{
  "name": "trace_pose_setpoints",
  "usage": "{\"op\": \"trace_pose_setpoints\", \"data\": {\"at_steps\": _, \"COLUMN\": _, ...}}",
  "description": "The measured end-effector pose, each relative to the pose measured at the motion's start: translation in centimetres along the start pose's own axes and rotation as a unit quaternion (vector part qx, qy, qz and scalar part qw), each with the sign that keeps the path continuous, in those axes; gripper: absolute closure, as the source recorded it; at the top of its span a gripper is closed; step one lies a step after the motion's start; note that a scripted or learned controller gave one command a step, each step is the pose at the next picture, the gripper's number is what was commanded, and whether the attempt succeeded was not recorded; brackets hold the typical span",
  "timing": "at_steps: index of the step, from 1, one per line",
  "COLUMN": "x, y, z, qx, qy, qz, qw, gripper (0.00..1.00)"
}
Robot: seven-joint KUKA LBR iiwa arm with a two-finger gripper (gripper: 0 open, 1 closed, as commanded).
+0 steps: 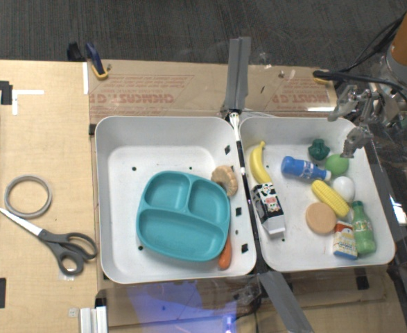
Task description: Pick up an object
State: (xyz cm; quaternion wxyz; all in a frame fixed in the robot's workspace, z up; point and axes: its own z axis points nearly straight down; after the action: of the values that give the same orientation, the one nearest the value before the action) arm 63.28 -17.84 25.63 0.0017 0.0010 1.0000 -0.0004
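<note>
Two white bins sit side by side. The left one holds three things: one teal divided plate, one brown biscuit and one carrot. The right one holds nine: one banana, one corn cob, one milk carton, one blue bottle, one green bottle, one white egg, one tan disc, one small juice carton and one green fruit. At the frame's left lie one pair of scissors and one tape roll.

Dark ribbed floor lies beyond the pale wooden bench under even light.
</note>
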Motion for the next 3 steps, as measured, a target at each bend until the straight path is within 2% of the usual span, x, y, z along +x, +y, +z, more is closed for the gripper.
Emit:
{"op": "trace_pose_setpoints", "data": {"at_steps": 1, "x": -1.0, "y": 0.1, "z": 14.1, "qx": 0.0, "qy": 0.0, "qz": -0.043, "qw": 0.9991, "gripper": 0.0}}
{"op": "trace_pose_setpoints", "data": {"at_steps": 2, "x": 2.2, "y": 2.8, "z": 16.4, "qx": 0.0, "qy": 0.0, "qz": -0.047, "qw": 0.9989, "gripper": 0.0}}
{"op": "trace_pose_setpoints", "data": {"at_steps": 3, "x": 7.6, "y": 5.2, "z": 16.4, "qx": 0.0, "qy": 0.0, "qz": -0.038, "qw": 0.9993, "gripper": 0.0}}
